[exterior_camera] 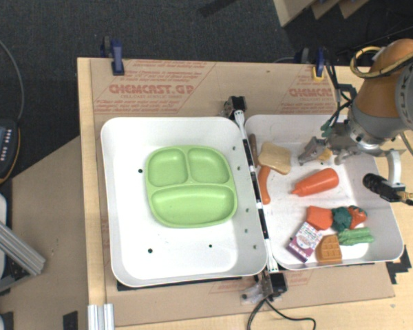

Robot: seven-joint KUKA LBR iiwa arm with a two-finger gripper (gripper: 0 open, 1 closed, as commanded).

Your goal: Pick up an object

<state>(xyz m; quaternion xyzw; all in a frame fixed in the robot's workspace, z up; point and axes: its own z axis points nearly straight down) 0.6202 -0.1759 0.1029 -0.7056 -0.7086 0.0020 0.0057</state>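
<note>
Camera view has the gripper (323, 150), fingers spread and holding nothing, hovering in the right bin (389, 243) just above the toy carrot (316, 182) (likely light, stiff, slick plastic); grasp across its thick middle.

— What are the bins (124, 253) made of?
— Smooth white plastic, faintly glossy. The green plate (191, 185) looks like matt plastic.
— And the bench (193, 88)?
— Brown printed cardboard, matt. The carrot (316, 182) has a slight plastic sheen.
</note>
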